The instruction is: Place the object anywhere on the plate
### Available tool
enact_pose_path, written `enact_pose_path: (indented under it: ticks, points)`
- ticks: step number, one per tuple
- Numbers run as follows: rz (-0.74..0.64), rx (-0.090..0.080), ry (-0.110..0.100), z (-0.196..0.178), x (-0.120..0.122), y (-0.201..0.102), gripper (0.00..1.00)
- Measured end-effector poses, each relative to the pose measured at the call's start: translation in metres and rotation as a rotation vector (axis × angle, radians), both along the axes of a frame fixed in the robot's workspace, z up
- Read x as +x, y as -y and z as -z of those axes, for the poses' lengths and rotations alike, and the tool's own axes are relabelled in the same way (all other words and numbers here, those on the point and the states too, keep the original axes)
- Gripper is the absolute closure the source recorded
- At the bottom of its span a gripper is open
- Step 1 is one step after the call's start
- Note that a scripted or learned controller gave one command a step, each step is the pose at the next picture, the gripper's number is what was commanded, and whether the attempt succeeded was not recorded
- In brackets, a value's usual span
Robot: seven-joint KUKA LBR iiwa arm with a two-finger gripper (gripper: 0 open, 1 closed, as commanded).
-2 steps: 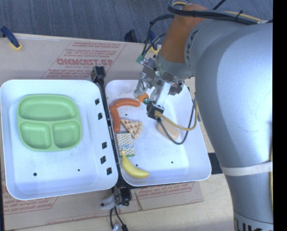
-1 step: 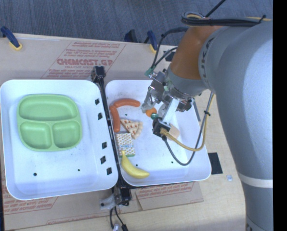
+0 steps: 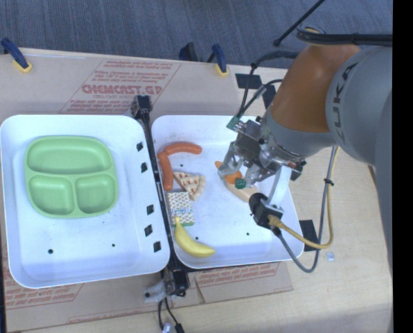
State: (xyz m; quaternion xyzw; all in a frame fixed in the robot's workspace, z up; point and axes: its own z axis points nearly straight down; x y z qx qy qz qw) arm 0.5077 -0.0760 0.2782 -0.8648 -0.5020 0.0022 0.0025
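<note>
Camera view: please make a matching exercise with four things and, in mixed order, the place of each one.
Things:
1. plate
2. banana
3. sausages
4. gripper

Places:
A. right bin, near front edge
B. left bin
C. right bin, right part, over an orange item
D. right bin, upper left part

Pairs: 1-B, 2-A, 3-D, 4-C

Plate (image 3: 71,174): pale green, three compartments, flat in left bin (image 3: 12,207), toward its back-left corner. Carrot (image 3: 233,180): small, orange with green end, in right bin (image 3: 213,245) near right edge, under gripper (image 3: 240,175); grip state unclear.
</note>
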Motion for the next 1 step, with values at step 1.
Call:
enact_pose_path:
  ticks: [1]
  points:
    - [0.018, -0.002, 0.001, 0.0139, -0.032, 0.0511, 1.0]
